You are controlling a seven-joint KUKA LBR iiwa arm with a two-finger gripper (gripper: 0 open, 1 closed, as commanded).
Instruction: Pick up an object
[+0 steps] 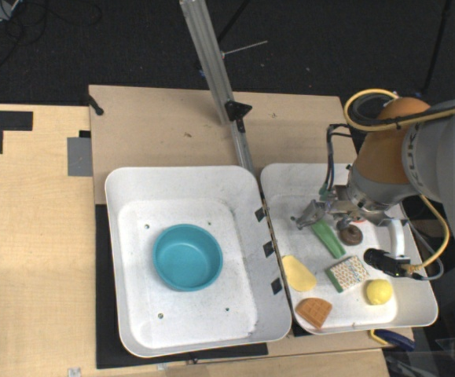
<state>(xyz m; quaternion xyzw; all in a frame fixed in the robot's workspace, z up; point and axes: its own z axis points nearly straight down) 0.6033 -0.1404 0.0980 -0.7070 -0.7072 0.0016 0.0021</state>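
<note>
Gripper (315,213), jaw state I cannot tell, hovers mid-right by the green plastic stick (329,239); descent and closing come next.

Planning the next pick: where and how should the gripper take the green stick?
Grip the green stick across its narrow width near mid-length, coming from above. It lies flat and slanted in the right bin, so the fingers should close square to its long axis.

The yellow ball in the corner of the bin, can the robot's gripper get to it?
Probably yes. The yellow ball lies uncovered in the right bin, a little apart from the checkered block, and the gripper hangs over that same bin.
</note>
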